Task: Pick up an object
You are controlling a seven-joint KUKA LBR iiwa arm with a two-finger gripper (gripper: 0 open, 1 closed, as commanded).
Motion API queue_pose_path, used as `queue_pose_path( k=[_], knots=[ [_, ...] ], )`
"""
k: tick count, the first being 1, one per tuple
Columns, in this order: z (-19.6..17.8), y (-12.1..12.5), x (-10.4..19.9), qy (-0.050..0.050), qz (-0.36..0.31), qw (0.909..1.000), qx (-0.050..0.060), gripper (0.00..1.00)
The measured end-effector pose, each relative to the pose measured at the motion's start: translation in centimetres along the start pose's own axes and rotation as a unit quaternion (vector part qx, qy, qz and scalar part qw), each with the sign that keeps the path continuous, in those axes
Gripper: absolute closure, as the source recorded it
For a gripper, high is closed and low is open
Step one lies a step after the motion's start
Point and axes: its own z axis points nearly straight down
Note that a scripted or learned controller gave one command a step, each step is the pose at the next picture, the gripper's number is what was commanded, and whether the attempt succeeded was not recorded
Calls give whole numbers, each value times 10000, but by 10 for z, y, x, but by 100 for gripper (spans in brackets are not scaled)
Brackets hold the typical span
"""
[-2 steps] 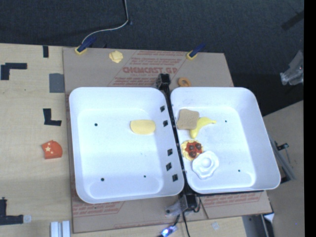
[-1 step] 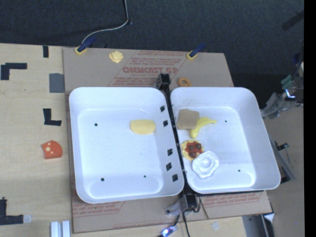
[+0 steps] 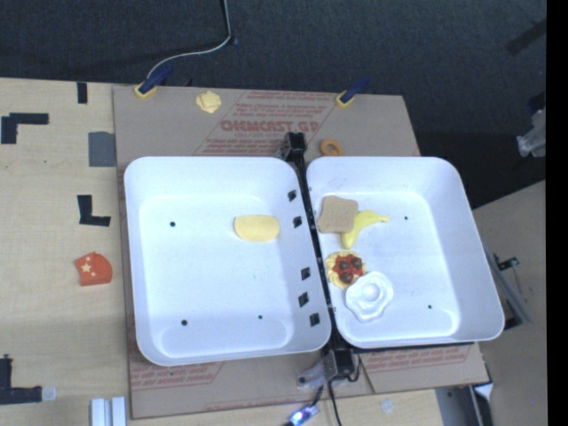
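Note:
The left bin [image 3: 151, 202] holds one pale yellow oval piece [image 3: 256, 228] near its right-centre. In the right bin [image 3: 444, 238], several toy foods cluster by the left wall. A tan square slice [image 3: 337, 213] lies at the top of the cluster, with a yellow curved piece [image 3: 364, 225] touching its right side. Below them sit a small round piece with red topping [image 3: 345, 267] and a white fried-egg shape [image 3: 368, 297] against it.
Both bins rest on a brown cardboard sheet [image 3: 266, 122]. A yellow lump [image 3: 209, 102] and an orange ring [image 3: 330, 148] lie on the sheet behind the bins. A red-orange piece [image 3: 94, 269] sits on the wooden bench to the left. Clamps [image 3: 153, 82] hold the sheet's back edge.

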Motion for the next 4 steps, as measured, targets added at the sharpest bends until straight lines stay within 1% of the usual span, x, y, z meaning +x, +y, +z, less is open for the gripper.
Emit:
queue_pose_path(
  k=[1, 2, 3, 4],
  knots=[
    [143, -6, 55, 46, -11, 9999, 145, 100],
    [16, 8, 58, 9, -4, 10000, 5, 100],
    [211, -31, 81, 41, 6, 9999, 164, 100],
    [161, -2, 33, 7, 17, 10000, 46, 100]
  ],
)
